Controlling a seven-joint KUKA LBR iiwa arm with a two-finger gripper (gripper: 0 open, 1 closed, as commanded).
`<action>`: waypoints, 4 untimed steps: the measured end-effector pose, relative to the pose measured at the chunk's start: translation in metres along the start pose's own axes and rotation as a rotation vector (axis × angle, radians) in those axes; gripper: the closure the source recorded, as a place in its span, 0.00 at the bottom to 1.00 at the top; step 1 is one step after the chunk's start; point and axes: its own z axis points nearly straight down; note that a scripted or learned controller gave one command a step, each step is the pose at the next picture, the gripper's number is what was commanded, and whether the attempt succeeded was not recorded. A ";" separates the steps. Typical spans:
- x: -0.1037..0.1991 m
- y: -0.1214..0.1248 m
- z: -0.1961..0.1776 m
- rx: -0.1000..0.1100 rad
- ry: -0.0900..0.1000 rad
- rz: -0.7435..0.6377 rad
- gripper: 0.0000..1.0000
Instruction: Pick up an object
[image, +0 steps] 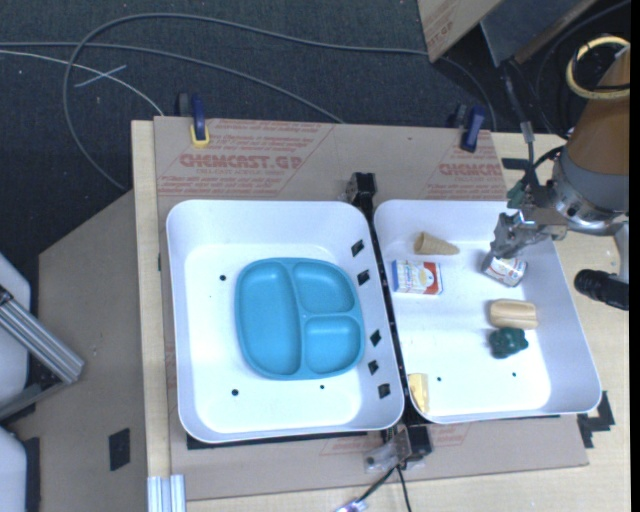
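Observation:
My gripper (506, 248) hangs over the far right part of the right bin (560, 385), reaching in from the right. Directly under its tip lies a small silvery can-like object with a red patch (503, 267); whether it is gripped is not clear. In the same bin lie a tan cone-shaped piece (435, 243), a small white carton with red and blue print (416, 277), a tan block (512, 313) and a dark green lump (507, 343). A small yellow piece (417, 388) sits at the bin's front left corner.
The left bin (190, 250) holds a blue divided plate (300, 317). A black divider strip (375, 300) runs between the two bins. Clamps (200, 128) hold the cardboard base at the back. Cables lie on the dark floor beyond.

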 end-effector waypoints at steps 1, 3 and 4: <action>0.050 -0.007 -0.009 0.005 0.004 -0.004 1.00; 0.160 -0.036 -0.008 0.006 0.003 -0.005 1.00; 0.206 -0.055 0.002 0.009 0.003 -0.003 1.00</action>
